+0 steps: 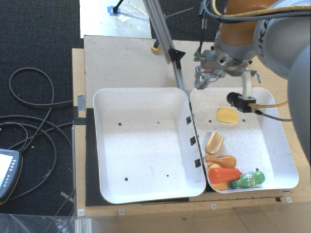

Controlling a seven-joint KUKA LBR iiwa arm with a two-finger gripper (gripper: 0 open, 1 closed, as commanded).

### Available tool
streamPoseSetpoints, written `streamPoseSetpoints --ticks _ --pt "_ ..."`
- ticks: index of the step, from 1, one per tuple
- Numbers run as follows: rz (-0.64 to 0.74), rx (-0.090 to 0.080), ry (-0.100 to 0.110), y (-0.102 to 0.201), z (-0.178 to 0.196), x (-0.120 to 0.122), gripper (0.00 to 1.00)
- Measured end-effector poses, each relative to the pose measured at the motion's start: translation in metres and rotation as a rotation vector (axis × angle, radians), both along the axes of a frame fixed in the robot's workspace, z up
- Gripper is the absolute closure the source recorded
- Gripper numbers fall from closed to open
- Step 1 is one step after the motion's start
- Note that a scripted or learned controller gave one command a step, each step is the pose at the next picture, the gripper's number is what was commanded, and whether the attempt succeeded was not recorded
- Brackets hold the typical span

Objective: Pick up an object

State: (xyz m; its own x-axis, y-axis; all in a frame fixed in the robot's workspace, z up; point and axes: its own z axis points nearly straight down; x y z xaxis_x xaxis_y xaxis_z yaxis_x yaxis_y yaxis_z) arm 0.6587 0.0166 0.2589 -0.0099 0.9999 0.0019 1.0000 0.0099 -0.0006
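My gripper hangs over the far left corner of the right bin, above its rim. The right bin holds several objects. A pale yellow rounded piece lies toward the back, a little right of and nearer than the gripper. A tan wedge is in the middle left. At the near end, an orange drumstick shape, a red-orange block and a green bottle lie packed together. I see nothing held in the gripper.
The left bin sits beside the right one, sharing a divider wall. A slanted metal pole crosses behind the bins. A black fitting with a yellow cable hangs off the arm over the right bin.
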Motion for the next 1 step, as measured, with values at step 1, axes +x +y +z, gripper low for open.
streamPoseSetpoints --ticks 1 --pt "0.000 0.001 0.000 0.0480 -0.0002 -0.0157 1.00"
